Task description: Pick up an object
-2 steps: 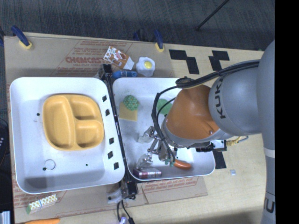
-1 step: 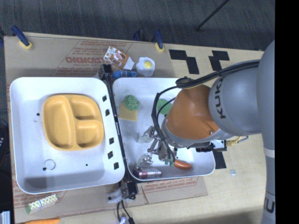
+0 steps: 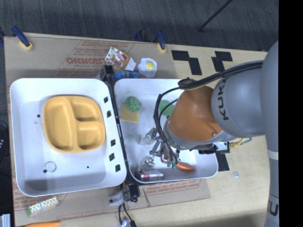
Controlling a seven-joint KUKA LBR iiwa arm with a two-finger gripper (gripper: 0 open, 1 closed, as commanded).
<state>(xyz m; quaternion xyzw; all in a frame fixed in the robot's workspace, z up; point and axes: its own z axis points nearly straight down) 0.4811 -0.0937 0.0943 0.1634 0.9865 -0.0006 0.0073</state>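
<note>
Metal two-finger gripper (image 3: 158,150) hangs low in the right white bin (image 3: 142,86); whether its fingers are parted, I cannot tell.
Best settle squarely over one item: orange carrot-shaped toy (image 3: 185,166) just beside it, dark red cylinder (image 3: 150,176) just below.

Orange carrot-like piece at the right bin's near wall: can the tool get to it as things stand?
Probably yes. The orange piece lies beside the tool with nothing over it, though the bin wall and dark tube crowd it.

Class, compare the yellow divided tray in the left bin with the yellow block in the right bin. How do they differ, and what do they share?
Size: the yellow tray is much larger than the yellow block.
Shape: the tray is rounded with hollow compartments; the block is flat and squarish.
Load: the tray carries nothing; a green ball overlaps the block's upper edge.
Shared: both are yellow and lie in a white bin.
</note>
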